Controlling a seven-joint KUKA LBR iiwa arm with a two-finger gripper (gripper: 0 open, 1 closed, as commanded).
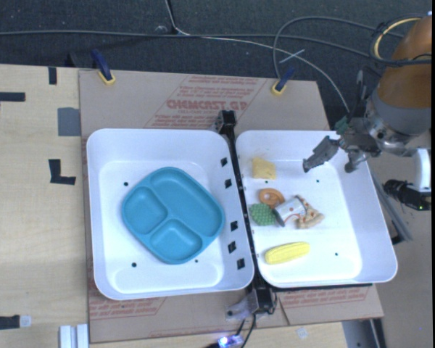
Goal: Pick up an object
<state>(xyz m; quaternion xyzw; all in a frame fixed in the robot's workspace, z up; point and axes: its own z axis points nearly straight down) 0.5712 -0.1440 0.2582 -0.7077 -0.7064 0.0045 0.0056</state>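
The right bin holds several small items: a pale yellow wedge, an orange ring, a green piece, a white and brown piece, a tan knobbly piece and a yellow corn cob. My gripper hangs above the bin's upper right part, well to the right of the yellow wedge. Its two dark fingers are spread apart with nothing between them.
A blue divided tray lies in the left bin. A black divider runs between the bins. Cables loop over the dark floor behind the bench. Two clamps hold the cardboard's back edge.
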